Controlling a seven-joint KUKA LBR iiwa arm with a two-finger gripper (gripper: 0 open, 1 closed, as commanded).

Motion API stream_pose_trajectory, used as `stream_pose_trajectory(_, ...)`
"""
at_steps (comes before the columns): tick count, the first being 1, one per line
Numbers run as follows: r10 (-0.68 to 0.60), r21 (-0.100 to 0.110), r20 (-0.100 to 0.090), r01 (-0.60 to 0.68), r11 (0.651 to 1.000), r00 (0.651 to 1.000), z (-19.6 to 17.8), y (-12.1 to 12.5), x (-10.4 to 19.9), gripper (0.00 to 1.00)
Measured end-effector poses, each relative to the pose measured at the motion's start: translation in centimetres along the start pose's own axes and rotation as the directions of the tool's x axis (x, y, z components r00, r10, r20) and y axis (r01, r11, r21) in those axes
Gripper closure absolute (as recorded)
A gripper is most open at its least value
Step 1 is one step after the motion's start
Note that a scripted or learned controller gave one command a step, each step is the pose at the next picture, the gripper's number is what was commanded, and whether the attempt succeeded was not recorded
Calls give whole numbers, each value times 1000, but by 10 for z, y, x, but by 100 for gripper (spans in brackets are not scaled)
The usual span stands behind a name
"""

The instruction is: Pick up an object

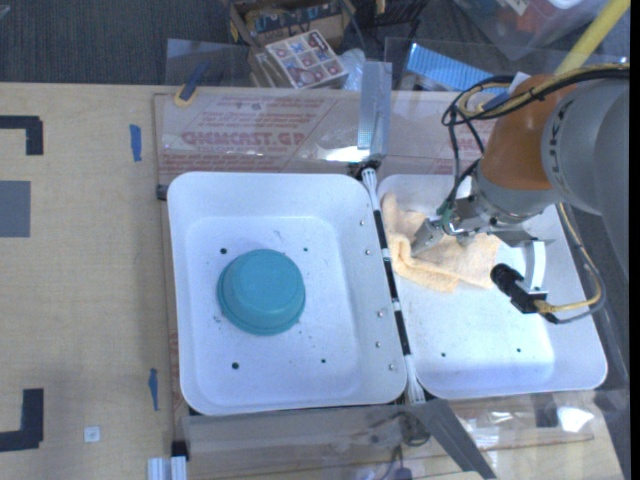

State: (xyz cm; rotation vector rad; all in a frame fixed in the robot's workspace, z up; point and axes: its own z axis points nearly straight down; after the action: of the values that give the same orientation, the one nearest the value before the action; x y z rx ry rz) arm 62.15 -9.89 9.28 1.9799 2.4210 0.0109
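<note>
A pale yellow cloth (pixel 452 265) lies crumpled along the left and upper part of the right bin (pixel 500 353). My gripper (pixel 428 236) hangs low over that cloth near its upper left portion, fingers pointing down and to the left, touching or nearly touching the fabric. An upside-down teal bowl (pixel 262 290) sits in the middle of the left bin (pixel 200 208), well away from the gripper.
The grey arm with its orange band (pixel 518 153) reaches in from the upper right, trailing black and yellow cables (pixel 570 308) over the right bin. A clear plastic sheet and cluttered boxes (pixel 300 53) lie behind the bins. Wooden bench surface spreads to the left.
</note>
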Motion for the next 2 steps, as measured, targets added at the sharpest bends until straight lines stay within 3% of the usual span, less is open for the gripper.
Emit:
stream_pose_trajectory(1, -69, 1, 0, 69, 998, 998, 0, 15, -2, 0)
stream_pose_trajectory(2, -60, 5, -2, 60, 998, 998, 2, 40, -8, 0)
